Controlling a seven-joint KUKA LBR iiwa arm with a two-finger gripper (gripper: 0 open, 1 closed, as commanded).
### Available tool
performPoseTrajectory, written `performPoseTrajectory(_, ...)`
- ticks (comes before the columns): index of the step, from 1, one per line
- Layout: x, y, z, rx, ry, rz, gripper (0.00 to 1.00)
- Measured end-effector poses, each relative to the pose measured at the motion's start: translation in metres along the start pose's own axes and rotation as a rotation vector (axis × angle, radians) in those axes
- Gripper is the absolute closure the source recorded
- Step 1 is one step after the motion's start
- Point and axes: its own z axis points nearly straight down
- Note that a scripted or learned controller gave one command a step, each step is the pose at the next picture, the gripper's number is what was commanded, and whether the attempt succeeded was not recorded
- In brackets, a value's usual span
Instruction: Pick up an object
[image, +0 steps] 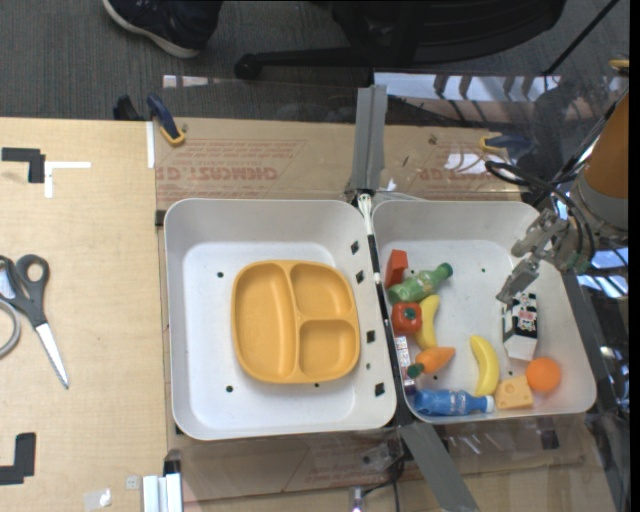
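Scissors (35, 310) on wooden bench (80, 400) left of bins; blue clamp (166, 120) at cardboard edge.

— What were the bins (190, 330) made of?
— Smooth white plastic, faintly glossy, and the yellow plate (296, 322) looked like matt plastic.
— And the surface (75, 330)?
— Pale wood, matt; metal-bladed scissors (38, 315) lay on the left.

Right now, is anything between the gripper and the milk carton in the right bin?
Nothing visible is. The gripper hangs over the right bin, just above the milk carton, with bare bin floor around it. The banana and orange lie off to the sides.
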Motion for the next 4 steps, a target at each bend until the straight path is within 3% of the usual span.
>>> performPoseTrajectory(1,-0.033,-0.019,0.105,-0.001,-0.005,0.126,0.0)
performPoseTrajectory(2,-0.033,-0.018,0.097,0.0,-0.005,0.122,1.0)
performPoseTrajectory(3,-0.034,0.021,-0.016,0.0,-0.003,0.302,1.0)
performPoseTrajectory(4,-0.033,0.021,-0.015,0.0,-0.002,0.302,0.0)
